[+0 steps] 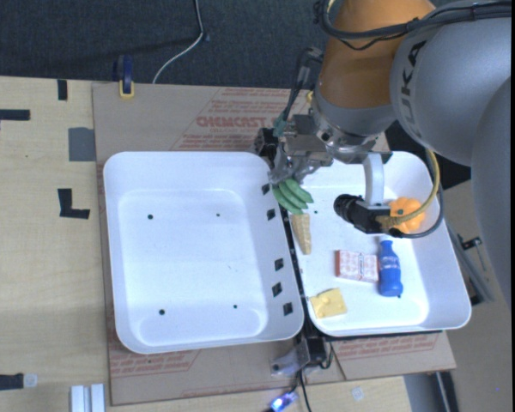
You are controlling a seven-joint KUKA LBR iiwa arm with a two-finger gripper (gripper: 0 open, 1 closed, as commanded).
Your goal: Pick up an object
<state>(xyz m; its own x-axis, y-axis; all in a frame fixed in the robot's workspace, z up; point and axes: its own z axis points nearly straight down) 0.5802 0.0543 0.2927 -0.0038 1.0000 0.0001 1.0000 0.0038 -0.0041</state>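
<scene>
Broadly, the bench [34, 256] carries two white bins that meet at a middle wall [279, 256], and I place everything from this wall. The grey arm [463, 67] reaches across the right-hand bin [429, 292] towards the far end of the wall. On the other side of the wall is the left-hand bin [189, 256].

The gripper [285, 172] hangs just over the far end of the wall, directly above a green bunch [294, 196]. Whether the jaws are wide, narrow or holding the bunch, I cannot tell, because the body of the gripper covers them.

The other things in the right-hand bin are these:
- A blue bottle [389, 269] lies well apart from the wall.
- A pink and white packet [356, 266] lies between the bottle and the wall.
- An orange thing [409, 213] is farthest from the wall.
- A yellow block [329, 303] is near the wall's near end.
- A pale stick [302, 233] lies just beside the wall, and its top seems to touch the green bunch.

The green bunch looks to be the thing chosen for the pick, and it rests right against the wall. I think this is the danger. One jaw could land on the rim of the wall, so that the grip takes only an edge and the bunch slips out during the lift. The pale stick could also be caught or dragged along.
</scene>
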